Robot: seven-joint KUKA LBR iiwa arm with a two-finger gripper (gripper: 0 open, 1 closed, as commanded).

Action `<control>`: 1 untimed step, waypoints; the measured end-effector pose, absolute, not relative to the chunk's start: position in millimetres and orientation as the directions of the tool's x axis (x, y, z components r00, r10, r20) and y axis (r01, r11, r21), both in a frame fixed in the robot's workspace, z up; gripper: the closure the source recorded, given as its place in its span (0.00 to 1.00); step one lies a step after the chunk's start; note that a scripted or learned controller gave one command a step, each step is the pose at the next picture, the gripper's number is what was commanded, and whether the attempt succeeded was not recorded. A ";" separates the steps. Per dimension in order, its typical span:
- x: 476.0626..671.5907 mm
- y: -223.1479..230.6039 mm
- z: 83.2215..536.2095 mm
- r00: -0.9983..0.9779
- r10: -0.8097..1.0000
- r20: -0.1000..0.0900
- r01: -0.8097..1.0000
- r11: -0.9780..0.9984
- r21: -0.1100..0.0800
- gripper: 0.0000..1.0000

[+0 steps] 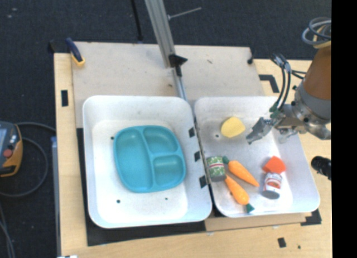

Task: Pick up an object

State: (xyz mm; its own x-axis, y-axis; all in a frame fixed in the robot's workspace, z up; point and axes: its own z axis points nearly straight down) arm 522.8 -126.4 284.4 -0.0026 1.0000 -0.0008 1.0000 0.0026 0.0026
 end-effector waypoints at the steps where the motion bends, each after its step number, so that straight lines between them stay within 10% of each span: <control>1: 528.6 -124.4 240.0 0.000 1.000 -0.001 1.000 0.000 -0.002 0.00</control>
State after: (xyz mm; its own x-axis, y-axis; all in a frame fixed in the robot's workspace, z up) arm 528.6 -124.4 240.0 0.0004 1.0000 -0.0015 1.0000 -0.0004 -0.0022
